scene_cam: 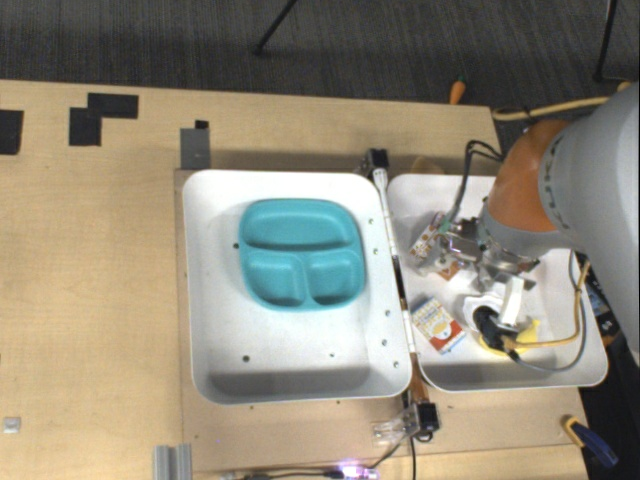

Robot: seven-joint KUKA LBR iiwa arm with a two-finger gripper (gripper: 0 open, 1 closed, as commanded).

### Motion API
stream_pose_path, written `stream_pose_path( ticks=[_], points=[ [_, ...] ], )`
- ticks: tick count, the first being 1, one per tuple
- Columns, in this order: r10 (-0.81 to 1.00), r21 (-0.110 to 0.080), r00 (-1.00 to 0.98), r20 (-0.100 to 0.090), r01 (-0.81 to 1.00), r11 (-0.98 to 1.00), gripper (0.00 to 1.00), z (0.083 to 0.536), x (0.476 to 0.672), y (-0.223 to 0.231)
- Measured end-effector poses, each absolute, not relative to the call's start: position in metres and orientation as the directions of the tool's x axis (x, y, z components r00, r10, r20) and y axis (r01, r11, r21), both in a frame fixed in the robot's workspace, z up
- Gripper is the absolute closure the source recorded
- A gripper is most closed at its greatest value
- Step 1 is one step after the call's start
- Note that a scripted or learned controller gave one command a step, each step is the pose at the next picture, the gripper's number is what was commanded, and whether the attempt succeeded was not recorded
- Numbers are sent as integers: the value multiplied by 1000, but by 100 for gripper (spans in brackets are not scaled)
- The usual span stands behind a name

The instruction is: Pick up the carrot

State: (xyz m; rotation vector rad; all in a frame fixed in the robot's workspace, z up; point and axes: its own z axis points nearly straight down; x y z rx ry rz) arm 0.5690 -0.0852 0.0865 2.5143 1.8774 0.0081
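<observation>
Hand [440,248] low in the right bin [560,373] (arm from right), pointing leftward.

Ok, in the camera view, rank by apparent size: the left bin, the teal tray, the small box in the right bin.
1. Left bin, clearly largest.
2. Teal tray, sitting inside that bin.
3. Small box in the right bin, smallest by far.
</observation>
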Motion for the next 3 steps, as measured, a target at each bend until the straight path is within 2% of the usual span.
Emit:
stream_pose_path(
  ticks=[1,2,3],
  points=[
    [892,2,452,2,892,-452,0,86,614,-84],
    [894,7,449,10,894,-449,0,190,613,10],
    [740,-5,672,0,740,-672,0,184,564,76]
  ],
)
